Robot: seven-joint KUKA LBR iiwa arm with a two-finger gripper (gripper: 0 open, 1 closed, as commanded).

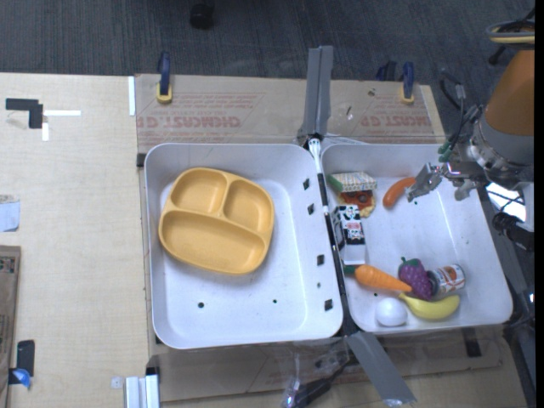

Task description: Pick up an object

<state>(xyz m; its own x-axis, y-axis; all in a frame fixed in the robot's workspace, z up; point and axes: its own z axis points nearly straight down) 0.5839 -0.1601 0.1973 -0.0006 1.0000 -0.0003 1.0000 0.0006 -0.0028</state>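
**Jaws over the right bin, nothing gripped yet**

The jaws (442, 181) sit near the upper right of the right bin (463, 228), at the end of the grey arm with its orange band. They appear spread, with nothing between them — though the fingers are small and partly lost against the wrist hardware, so this is a reading, not a certainty.

The nearest candidate is the orange sausage-shaped toy (398, 191), lying at a slant just beside the jaws, toward the bins' shared wall. To take it well, I judge the jaws should shift over its middle, turn so the fingers straddle its narrow width, then descend straight — a closure along its length would likely push it away.

Other things lie farther off: a small sandwich-like pack (354, 182), a black-and-white carton (350, 224), and a crowded cluster near the lower edge — carrot (381, 278), grapes (414, 274), can (448, 276), banana (432, 306), white egg-like ball (391, 311). The cluster is touching and a poorer choice. The left bin holds a yellow divided plate (218, 219).
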